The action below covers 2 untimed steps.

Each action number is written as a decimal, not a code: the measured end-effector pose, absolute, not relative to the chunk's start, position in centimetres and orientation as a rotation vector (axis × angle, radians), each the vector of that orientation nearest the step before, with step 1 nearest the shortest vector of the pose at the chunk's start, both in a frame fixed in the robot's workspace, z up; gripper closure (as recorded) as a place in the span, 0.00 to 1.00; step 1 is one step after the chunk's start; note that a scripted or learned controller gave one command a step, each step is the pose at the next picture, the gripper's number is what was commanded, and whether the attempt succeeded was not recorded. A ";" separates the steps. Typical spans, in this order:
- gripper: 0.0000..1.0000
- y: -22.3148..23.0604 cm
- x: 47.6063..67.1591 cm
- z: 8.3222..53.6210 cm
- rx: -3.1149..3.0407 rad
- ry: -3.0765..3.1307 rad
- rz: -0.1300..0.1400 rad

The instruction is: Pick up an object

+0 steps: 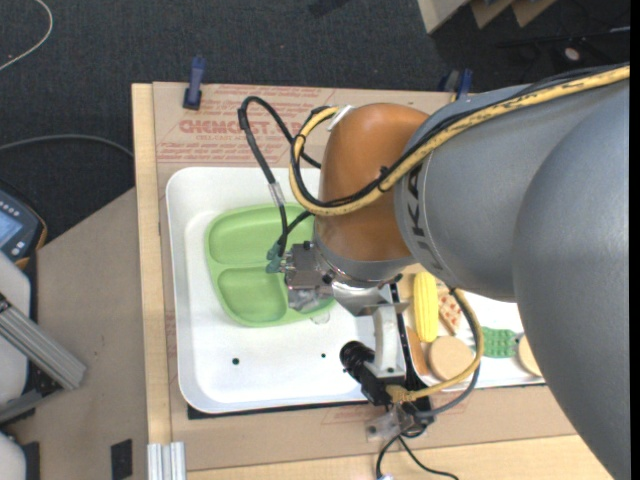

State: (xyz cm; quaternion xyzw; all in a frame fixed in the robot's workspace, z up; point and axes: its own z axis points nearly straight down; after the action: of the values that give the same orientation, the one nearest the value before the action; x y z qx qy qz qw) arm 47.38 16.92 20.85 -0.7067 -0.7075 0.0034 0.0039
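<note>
I can't tell the jaw state: the gripper (312, 290) is tucked under the wrist, low over the green divided tray (245, 258) at its right edge. That tray lies against the left bin's (190, 268) left wall, with bare floor toward the near edge. Corn cob (425, 303) and tan round piece (447, 358) sit in the right bin near the shared wall.

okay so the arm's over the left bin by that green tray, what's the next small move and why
Probably a short lift to check the grasp. The wrist sits low over the green tray's right edge in the left bin, hiding any contact; the corn lies in the other bin.
</note>
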 end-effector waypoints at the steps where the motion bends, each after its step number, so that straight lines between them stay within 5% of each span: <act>1: 1.00 22.9 49.8 36.7 -2.216 -2.235 -0.033; 2: 1.00 22.5 49.7 36.7 -2.219 -2.227 -0.003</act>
State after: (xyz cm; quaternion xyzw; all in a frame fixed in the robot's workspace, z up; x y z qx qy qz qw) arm 49.67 22.50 36.72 -0.7059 -0.7083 -0.0011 -0.0011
